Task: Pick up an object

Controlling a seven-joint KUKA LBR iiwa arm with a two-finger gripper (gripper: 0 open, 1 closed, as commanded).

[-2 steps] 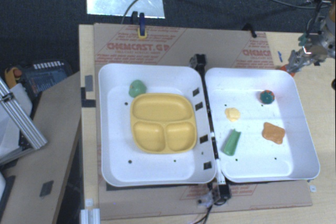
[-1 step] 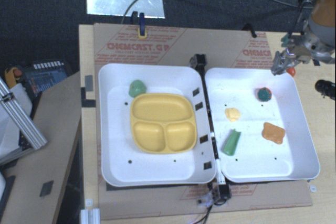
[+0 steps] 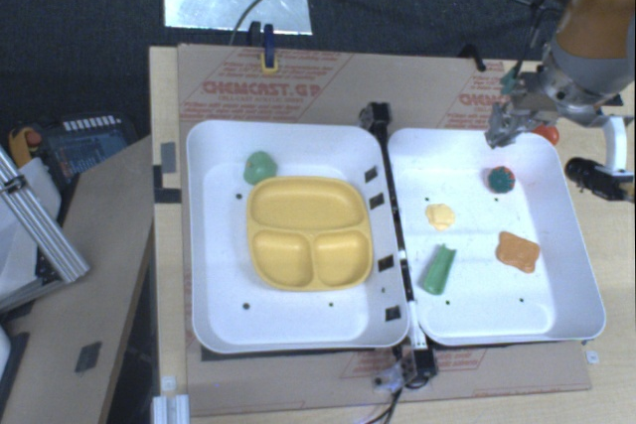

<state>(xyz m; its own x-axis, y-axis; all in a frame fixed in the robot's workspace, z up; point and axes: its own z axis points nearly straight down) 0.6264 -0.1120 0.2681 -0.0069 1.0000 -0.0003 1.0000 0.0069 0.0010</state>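
My gripper (image 3: pixel 502 131) hangs over the far edge of the right bin (image 3: pixel 556 313), its tips pointing down, with nothing seen between them. Below it in that bin lie a small teal and red ball (image 3: pixel 500 179), a pale yellow lump (image 3: pixel 440 215), an orange piece (image 3: pixel 518 252) and a green oblong piece (image 3: pixel 437 270). The ball is the nearest of these, a little toward the front of the gripper.
The left bin (image 3: pixel 214 313) holds a yellow divided tray (image 3: pixel 307 231) and a green lump (image 3: pixel 260 167) at its far left. A black divider (image 3: pixel 390 213) runs between the bins. The arm's orange band (image 3: pixel 596 5) fills the upper right.
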